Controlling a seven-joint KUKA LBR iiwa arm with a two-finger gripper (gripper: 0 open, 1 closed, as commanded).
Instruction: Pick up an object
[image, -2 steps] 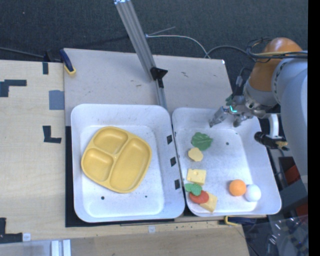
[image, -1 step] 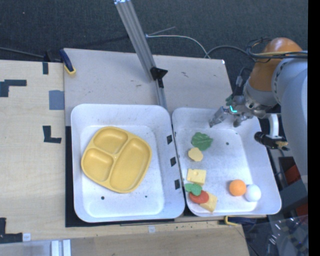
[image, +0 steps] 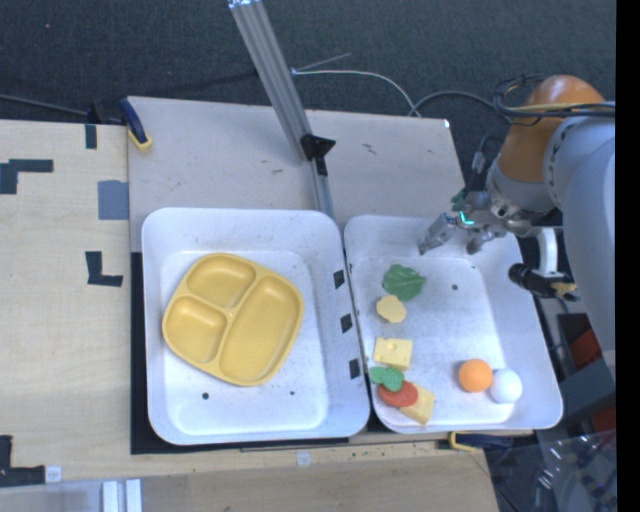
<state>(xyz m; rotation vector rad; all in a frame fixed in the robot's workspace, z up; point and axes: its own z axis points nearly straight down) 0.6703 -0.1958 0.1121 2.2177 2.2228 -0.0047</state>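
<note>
The tool (image: 455, 236) hung over the far edge of the right bin (image: 520, 300), its two fingers spread apart with nothing between them, while the arm (image: 560, 150) reached in from the right. In that bin lay a green leafy piece (image: 403, 281) nearest the tool, a small yellow piece (image: 391, 309) just beside it, a yellow cheese block (image: 393, 352), a red-and-green piece (image: 393, 387) touching a yellow wedge (image: 419, 405), and an orange ball (image: 475, 376) touching a white ball (image: 505, 386). The left bin (image: 165, 240) on the worktop (image: 220, 150) held a yellow divided plate (image: 233, 318).
</note>
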